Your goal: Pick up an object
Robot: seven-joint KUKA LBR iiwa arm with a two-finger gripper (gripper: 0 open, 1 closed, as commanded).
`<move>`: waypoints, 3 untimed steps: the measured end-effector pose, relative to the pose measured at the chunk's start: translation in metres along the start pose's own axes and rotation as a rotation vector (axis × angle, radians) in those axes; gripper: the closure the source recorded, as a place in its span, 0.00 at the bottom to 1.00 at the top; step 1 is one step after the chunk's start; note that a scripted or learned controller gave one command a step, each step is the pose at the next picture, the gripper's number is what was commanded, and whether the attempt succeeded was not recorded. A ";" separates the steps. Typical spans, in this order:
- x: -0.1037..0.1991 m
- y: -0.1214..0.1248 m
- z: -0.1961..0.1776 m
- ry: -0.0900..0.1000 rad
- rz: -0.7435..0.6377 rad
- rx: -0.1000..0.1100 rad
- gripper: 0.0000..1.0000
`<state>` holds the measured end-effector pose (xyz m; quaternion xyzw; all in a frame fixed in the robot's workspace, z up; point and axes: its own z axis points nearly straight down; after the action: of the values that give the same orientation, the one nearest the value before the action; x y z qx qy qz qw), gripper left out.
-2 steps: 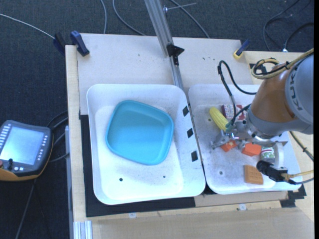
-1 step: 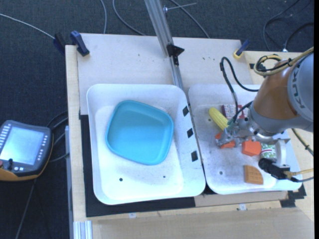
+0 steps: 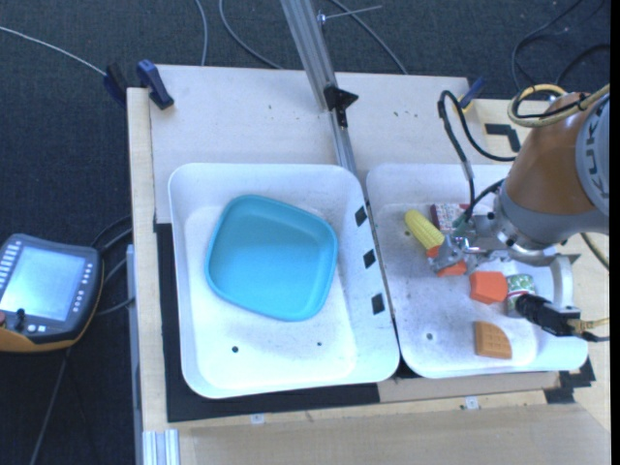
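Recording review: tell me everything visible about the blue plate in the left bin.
The blue plate is a light turquoise, rounded-square dish with a raised rim and a shallow, smooth well; it looks like plastic. It lies flat and right way up, turned slightly askew to the walls of the left bin, roughly in its middle. It rests on the bin floor. Nothing sits in it or touches it from above, and it stays well apart from the gripper, which is over the right bin.
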<state>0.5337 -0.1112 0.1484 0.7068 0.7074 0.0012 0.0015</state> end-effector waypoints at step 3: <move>0.005 -0.005 -0.143 0.000 0.000 -0.001 1.00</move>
<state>0.5282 -0.1058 0.2917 0.7070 0.7072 0.0017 0.0020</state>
